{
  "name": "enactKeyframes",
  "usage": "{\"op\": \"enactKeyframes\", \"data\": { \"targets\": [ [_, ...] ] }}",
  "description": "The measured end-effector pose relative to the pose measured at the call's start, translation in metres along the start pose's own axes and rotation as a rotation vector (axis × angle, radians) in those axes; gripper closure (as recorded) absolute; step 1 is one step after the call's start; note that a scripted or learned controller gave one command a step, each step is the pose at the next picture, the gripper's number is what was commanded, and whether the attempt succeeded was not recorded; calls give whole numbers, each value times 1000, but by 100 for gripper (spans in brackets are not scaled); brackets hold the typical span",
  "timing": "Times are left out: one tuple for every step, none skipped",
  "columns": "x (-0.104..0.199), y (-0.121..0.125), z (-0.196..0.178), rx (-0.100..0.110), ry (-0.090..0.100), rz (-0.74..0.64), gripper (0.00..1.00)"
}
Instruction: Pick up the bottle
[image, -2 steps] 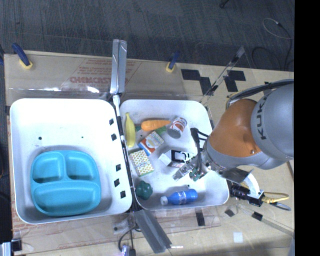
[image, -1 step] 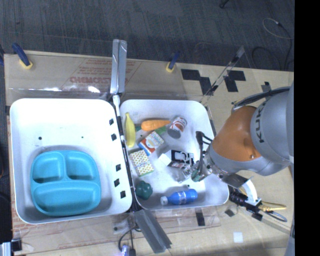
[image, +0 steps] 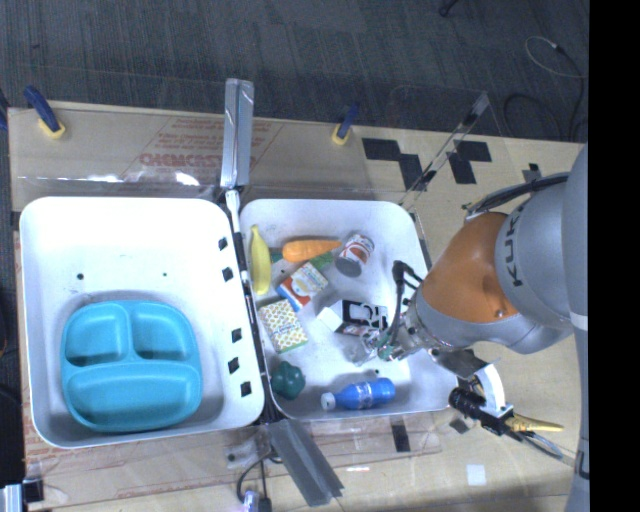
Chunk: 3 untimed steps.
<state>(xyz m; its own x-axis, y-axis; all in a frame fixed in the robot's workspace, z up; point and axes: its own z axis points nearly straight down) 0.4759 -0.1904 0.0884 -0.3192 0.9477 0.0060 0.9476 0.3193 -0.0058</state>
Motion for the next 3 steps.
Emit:
{"op": "enactKeyframes", "data": {
  "targets": [
    [-3, -1, 0, -2, -3, 117, 100],
    [-18, -5, -1, -3, -4, 24, 100],
    [-6, -2, 0, -1, 0, 192, 100]
  ]
}}
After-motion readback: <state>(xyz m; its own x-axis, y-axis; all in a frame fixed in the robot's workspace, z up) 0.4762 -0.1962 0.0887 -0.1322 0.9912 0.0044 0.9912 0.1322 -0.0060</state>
